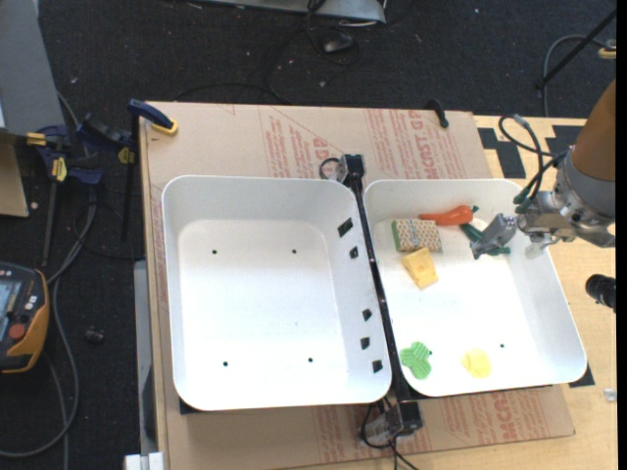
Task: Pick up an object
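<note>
While the gripper (pixel 493 236) hangs low at the right bin's (pixel 549 292) upper right, nothing is seen between its fingers; whether they are parted or closed I cannot tell. Nearest candidates: orange carrot-shaped piece (pixel 449 216) just to its left, patterned block (pixel 416 234) beside that, yellow wedge (pixel 421 267) below. Green piece (pixel 417 359) and yellow blob (pixel 476 363) lie well apart near the front wall. Left bin (pixel 196 204) holds no pieces. Judgement: choose one isolated target, centre over it, descend straight; the carrot touching the block risks a double contact.
</note>
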Available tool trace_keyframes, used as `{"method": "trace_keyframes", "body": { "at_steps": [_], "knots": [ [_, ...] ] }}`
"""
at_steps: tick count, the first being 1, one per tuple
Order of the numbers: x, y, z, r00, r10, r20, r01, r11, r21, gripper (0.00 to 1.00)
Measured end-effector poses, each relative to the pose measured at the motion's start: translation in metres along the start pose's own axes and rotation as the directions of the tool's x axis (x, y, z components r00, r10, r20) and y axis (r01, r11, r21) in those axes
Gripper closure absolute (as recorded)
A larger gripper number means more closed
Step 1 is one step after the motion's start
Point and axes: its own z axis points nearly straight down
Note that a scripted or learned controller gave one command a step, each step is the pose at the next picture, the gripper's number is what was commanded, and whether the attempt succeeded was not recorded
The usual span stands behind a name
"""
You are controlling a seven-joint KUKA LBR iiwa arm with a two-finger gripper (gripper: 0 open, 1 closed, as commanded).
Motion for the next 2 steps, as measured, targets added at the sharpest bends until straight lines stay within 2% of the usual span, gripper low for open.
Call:
{"method": "trace_keyframes", "body": {
  "at_steps": [1, 2],
  "knots": [
    [0.000, 0.001, -0.003, 1.000, -0.001, 0.001, 0.001, 1.000, -0.006, 0.00],
    [-0.004, 0.000, 0.040, 1.000, -0.001, 0.000, 0.001, 1.000, -0.002, 0.00]
  ]
}}
